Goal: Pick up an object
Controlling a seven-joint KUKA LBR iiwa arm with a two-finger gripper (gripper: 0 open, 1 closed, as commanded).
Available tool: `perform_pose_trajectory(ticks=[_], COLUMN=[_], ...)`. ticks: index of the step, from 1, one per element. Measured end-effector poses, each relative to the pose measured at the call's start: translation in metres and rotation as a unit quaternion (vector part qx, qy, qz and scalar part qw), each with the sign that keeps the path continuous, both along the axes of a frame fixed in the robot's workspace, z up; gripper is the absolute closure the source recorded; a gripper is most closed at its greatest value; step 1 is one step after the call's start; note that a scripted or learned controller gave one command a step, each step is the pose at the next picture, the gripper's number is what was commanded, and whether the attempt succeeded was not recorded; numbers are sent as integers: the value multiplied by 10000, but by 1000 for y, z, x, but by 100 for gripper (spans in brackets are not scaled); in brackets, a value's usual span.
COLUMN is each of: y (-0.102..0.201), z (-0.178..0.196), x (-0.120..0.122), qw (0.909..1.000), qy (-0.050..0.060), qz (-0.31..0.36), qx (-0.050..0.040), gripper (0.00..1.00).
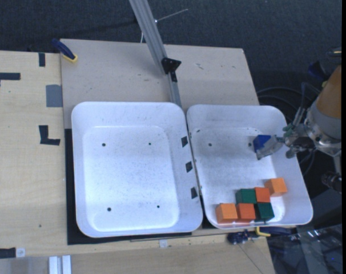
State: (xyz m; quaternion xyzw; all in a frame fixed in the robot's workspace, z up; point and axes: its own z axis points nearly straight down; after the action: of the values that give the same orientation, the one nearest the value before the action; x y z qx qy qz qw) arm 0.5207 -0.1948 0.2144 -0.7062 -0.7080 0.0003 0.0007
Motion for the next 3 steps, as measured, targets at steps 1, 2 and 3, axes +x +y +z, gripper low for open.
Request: perform_pose_trajectory(ticks=[1,2,3], y=[0,10,15], z=[0,-57,-116], x=[0,2,9], qw=[10000,10000,10000], qy=[1,30,31], qz=[0,-3,0], qx=[0,6,4], gripper=[0,0,0])
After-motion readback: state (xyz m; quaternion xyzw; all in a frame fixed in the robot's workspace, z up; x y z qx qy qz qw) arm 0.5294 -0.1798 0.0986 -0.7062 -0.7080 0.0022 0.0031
